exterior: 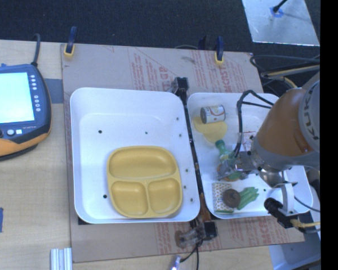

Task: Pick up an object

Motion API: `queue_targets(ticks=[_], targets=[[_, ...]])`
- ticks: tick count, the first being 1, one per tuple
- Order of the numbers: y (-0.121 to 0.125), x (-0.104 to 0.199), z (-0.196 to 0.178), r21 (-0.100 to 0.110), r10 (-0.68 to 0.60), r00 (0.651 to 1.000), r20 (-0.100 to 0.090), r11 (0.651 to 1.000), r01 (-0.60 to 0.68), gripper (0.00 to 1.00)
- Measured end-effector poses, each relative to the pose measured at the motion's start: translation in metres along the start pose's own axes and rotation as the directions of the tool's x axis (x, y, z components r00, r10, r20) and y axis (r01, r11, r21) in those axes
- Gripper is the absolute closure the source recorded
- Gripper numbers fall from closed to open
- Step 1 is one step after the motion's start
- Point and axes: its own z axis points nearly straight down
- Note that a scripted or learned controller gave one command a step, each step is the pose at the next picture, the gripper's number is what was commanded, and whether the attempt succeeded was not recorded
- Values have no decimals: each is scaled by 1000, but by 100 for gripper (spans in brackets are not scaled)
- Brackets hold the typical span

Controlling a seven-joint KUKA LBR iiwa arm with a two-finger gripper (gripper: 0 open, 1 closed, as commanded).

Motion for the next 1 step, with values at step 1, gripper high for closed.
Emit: queue_targets(ticks=[1], targets=[[31,62,-91,-6,7,1000,-2,1000,-7,100]])
